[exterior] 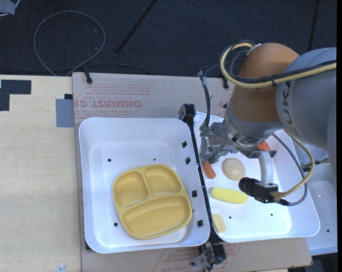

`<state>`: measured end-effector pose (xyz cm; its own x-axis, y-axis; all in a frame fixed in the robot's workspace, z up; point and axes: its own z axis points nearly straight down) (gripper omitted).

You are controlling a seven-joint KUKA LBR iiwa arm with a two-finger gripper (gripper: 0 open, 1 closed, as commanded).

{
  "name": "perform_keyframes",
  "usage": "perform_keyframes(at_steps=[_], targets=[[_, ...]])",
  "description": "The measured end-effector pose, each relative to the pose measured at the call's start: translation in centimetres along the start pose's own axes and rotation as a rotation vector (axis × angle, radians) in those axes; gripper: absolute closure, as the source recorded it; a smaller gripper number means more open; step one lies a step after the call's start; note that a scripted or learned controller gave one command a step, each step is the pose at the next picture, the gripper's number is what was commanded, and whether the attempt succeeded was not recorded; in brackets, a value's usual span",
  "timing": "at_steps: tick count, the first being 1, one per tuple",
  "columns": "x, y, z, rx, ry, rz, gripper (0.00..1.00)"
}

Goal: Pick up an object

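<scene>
My gripper (212, 150) hangs low over the left side of the right bin (298, 222), right above a small orange carrot-like piece (209, 171). Just right of that piece lies a beige round item (233, 168). A yellow corn cob (228, 195) lies below them, near the middle of the bin. A small yellow block (219, 222) rests in the bin's near left corner. A bit of another orange item (264, 146) peeks out beside the arm's wrist. The arm's body hides the back of this bin.
The left bin (97, 152) holds a yellow divided plate (152, 201). A black divider (194, 169) runs between the two bins. A black cable plug (258, 189) dangles over the right bin beside the corn. Wooden bench top lies to the left.
</scene>
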<state>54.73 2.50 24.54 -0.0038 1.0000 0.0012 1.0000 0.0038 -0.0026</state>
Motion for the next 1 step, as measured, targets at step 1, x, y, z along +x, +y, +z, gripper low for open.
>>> perform_keyframes(at_steps=[1], targets=[[4.7,0.67,1.31,0.001,-0.001,0.0,1.0]])
